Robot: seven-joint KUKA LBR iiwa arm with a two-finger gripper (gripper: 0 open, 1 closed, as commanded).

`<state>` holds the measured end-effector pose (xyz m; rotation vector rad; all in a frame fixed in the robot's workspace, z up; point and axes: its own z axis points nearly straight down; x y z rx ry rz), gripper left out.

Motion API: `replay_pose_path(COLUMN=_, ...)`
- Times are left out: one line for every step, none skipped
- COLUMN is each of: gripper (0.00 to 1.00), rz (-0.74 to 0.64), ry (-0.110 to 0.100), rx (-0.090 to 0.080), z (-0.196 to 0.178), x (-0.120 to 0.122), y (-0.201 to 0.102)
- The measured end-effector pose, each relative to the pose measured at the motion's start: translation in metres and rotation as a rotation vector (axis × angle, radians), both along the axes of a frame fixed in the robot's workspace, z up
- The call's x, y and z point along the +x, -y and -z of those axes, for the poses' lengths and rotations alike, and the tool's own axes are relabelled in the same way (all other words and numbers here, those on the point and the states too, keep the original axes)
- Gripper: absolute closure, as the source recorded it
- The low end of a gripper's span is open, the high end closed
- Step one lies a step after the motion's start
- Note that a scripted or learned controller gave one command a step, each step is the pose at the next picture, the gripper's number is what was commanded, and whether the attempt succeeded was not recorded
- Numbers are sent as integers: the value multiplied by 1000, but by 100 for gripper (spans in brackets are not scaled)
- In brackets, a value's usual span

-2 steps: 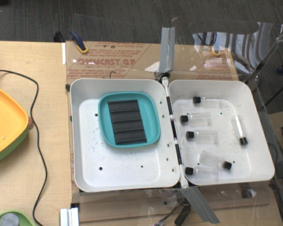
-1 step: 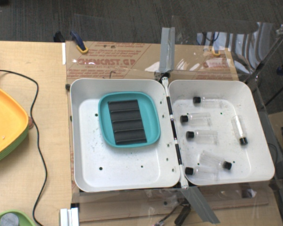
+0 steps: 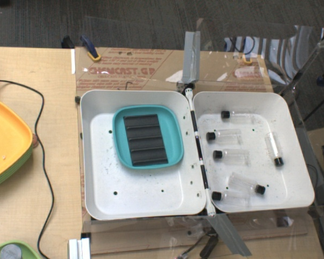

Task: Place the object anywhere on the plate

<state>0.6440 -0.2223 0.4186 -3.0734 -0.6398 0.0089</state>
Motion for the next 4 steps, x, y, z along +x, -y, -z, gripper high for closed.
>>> replay_pose_path(gripper=0, rz=136, ry=0, rx=-2, z=-20, x=2, y=0)
replay_pose_path(gripper=0, rz=206, ry=2, rx=-1, z=-21, x=8, y=0)
replay_pose_path(gripper=0, rz=212, ry=0, rx=-2, z=10, x=8, y=1)
replay_pose_path(gripper=0, rz=207, ry=1, rx=0, z=-21, x=9, y=0)
